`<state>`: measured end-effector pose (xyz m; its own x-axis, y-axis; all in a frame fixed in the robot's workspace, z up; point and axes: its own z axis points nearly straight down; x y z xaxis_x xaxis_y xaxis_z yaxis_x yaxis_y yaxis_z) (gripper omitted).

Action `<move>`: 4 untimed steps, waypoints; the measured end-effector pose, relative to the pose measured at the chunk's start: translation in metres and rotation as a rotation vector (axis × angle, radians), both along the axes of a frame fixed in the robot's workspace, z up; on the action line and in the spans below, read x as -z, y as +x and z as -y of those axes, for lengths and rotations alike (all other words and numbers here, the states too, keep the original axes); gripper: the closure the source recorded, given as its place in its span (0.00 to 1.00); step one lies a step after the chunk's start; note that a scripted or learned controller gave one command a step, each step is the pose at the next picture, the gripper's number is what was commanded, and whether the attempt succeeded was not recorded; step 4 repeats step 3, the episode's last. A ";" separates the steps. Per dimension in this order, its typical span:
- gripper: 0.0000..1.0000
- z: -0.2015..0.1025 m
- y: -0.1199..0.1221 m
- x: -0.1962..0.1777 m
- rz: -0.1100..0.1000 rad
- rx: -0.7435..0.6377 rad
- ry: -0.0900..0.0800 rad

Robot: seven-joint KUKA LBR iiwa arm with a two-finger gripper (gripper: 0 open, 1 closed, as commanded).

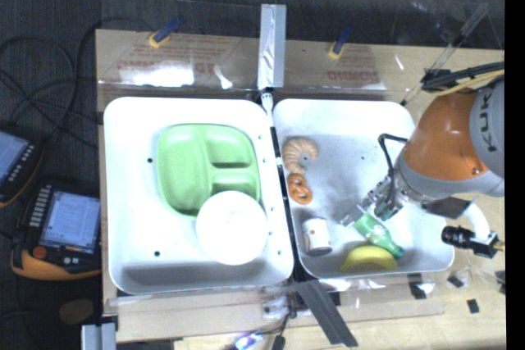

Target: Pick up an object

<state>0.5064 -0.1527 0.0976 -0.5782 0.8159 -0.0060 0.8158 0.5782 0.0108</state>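
The yellow banana [368,258] lies at the near edge of the right bin [344,127], close to its front wall. Just behind it, and touching it at one end, lies the green bottle [381,233], tilted diagonally with its pale cap end pointing up and left. The gripper [382,200] sits directly over the upper end of this bottle; whether its fingers are spread or closed on the bottle cannot be determined (the wrist housing and the bottle overlap at that spot). A small white cup [317,235] rests on its side to the left of the banana, near the bin divider. Farther back along the divider lie an orange pretzel [299,188] and, beyond it, a tan shell-shaped pastry [299,152]. The left bin [131,119] holds a green compartment tray [205,164], with a white round plate [232,226] overlapping its near right corner.
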 end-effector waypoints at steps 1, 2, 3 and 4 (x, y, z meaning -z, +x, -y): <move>0.00 0.000 0.000 0.000 0.000 0.000 0.000; 1.00 -0.001 -0.001 -0.006 -0.006 0.001 0.003; 1.00 -0.037 0.038 -0.121 -0.018 0.180 -0.002; 1.00 -0.037 0.038 -0.121 -0.018 0.180 -0.002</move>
